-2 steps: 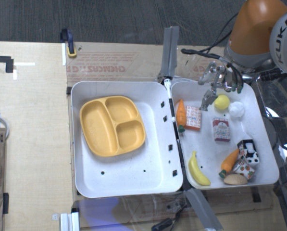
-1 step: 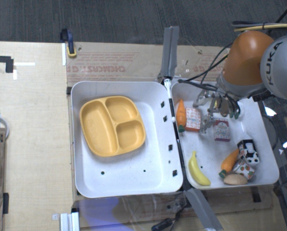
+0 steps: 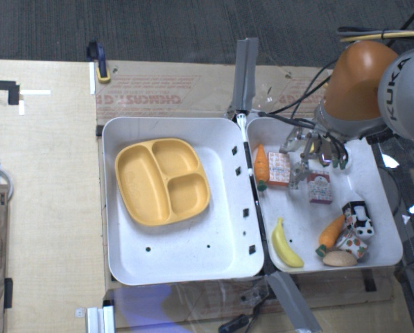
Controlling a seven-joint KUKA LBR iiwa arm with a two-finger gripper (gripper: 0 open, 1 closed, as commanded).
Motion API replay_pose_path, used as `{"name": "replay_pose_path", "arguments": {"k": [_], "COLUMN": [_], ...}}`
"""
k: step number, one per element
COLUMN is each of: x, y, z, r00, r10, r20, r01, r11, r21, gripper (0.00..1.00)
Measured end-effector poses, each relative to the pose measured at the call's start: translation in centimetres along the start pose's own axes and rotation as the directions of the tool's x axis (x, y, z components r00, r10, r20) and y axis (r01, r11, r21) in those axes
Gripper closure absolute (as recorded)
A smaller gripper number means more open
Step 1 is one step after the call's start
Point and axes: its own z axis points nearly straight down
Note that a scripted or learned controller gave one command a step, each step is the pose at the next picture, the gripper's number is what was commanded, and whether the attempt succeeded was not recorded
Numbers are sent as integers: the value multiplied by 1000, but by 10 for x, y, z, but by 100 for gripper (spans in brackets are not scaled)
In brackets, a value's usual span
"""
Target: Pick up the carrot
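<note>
The small orange plastic carrot with a green top (image 3: 261,164) lies lengthwise against the left wall of the right-hand white bin (image 3: 383,207), off to the left of the jaws in this view, with a red-and-white snack packet (image 3: 279,169) between them and touching the carrot's side. The two-finger gripper (image 3: 309,159) hangs over the bin's upper middle. I cannot tell whether its jaws are spread or closed, and nothing is visibly held.

I'd say the approach is the step in hand. It should go straight down with the jaws across the carrot's narrow width, though the wall and packet leave little room on either side.

Just below the jaws is a small pale carton (image 3: 320,188). Further towards the near edge are a second orange, carrot-like toy (image 3: 331,232), a black-and-white cow figure (image 3: 357,222) and a yellow banana (image 3: 286,244). The yellow divided plate (image 3: 161,180) sits well apart in the other bin.
</note>
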Motion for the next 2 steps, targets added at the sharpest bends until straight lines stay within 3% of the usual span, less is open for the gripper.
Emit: {"name": "replay_pose_path", "arguments": {"k": [1, 2], "x": [-10, 5], "y": [66, 9], "z": [-91, -123], "r00": [971, 981], "r10": [239, 195], "r20": [0, -1], "r01": [-239, -195], "r11": [971, 981], "r21": [3, 4], "gripper": [100, 100]}}
